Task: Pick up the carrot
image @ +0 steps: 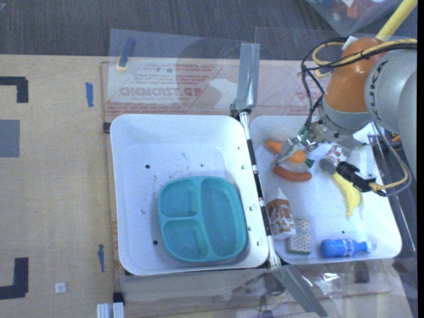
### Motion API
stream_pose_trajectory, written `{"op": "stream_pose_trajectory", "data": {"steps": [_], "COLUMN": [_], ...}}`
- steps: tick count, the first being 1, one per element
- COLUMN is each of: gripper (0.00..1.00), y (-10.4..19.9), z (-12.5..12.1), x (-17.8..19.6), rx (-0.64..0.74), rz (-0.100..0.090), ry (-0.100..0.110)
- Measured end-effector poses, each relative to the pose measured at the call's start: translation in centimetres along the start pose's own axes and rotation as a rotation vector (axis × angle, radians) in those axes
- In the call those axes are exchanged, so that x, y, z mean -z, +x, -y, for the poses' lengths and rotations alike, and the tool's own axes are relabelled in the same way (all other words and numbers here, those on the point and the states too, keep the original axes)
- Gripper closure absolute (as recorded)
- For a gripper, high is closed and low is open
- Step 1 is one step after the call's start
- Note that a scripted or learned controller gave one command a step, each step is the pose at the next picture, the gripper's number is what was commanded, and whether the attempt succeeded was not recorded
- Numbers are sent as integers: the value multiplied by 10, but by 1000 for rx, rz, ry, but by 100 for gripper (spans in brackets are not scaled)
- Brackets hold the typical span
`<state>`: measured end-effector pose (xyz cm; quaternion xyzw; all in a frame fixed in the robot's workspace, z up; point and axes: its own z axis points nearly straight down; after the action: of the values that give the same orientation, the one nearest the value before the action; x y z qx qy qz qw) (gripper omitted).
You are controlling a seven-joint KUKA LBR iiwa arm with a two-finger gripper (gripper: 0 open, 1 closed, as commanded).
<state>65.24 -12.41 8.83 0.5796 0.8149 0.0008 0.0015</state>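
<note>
The carrot (274, 146) is a small orange piece lying in the upper left part of the right bin (384, 234). My gripper (291, 150) is down right over its middle, so orange shows on both sides of the gripper tip. The carrot still looks to be resting on the bin floor. The grey arm with its orange band (351, 85) reaches in from the upper right.
Just below the carrot lies a red sausage (292, 173). A can (334, 156), a banana (348, 189), a blue bottle (343, 247), a brown bottle (281, 214) and a small packet (299, 238) share the right bin. A teal divided plate (201, 218) sits in the left bin (132, 144).
</note>
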Motion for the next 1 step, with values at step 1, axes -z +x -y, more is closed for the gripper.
{"op": "stream_pose_trajectory", "data": {"steps": [1], "gripper": [100], "y": [-1], "z": [-1], "x": [11], "rx": [-1], "rz": [0], "ry": [-3]}}
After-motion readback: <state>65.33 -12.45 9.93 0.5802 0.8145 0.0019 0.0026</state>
